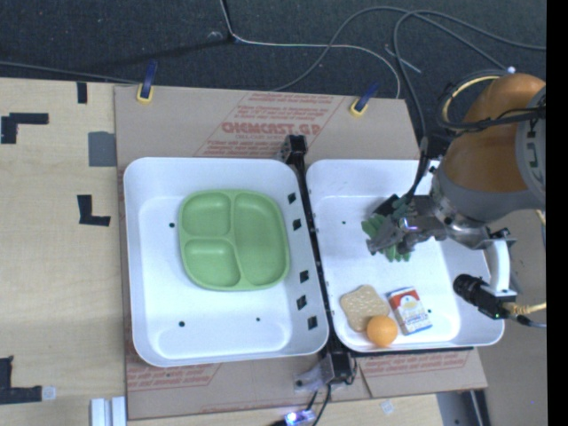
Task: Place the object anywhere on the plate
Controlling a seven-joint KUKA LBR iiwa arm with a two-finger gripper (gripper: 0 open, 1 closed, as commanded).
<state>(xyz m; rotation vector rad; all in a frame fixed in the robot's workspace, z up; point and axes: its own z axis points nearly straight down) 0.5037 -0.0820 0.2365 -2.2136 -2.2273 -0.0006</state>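
Two bins stand side by side on the bench: in the left bin lies a divided plate, near its middle. In the right bin, the gripper is over the middle part with a leafy object at its tip. Toward the front edge of this bin a round cracker lies, with a small ball touching its front and a small box just right of them.

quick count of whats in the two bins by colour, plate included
Green: 2, the divided plate in the left bin and the leafy object at the gripper
Orange: 1, the round fruit
Tan: 1, the cracker-like piece
Red and white: 1, the small box
Total: 5
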